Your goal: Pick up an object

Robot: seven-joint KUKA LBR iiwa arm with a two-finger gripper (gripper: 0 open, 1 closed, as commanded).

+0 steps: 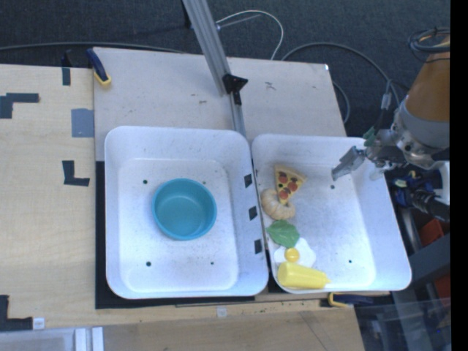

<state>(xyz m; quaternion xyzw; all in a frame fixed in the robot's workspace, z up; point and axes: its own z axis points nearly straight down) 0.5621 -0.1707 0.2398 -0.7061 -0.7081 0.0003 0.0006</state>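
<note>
At the right edge of the frame we see the arm (428,97), its orange band above a grey wrist, leaning in over the upper right rim of the right bin (365,265). From the wrist the gripper (345,164) stretches leftward and slightly down, a dark grey finger ending above the bin's upper part; we cannot tell how its fingers stand, and nothing shows between them. The things to pick lie well apart from it, lined up along the left wall of the right bin. Uppermost is a toy pizza slice (288,181), a flat wedge with red spots on yellow. Just below, touching it, sits a rounded tan piece (278,205) that looks like a bread roll. Under that lies a green leaf-like piece (283,232), then a fried egg toy (296,254), white with a round yellow yolk, and at the lower edge a smooth yellow block (300,275) tapering toward the right. Both bins are shallow, white, with rounded corners and speckled floors. The left bin (131,196) holds a round blue bowl (184,208), smooth and plastic-looking, near its centre. A grey metal pole (208,31) slants down from the top of the frame toward the seam between the bins, and the bench (36,196) at left is pale wood with dark tape marks.
</note>
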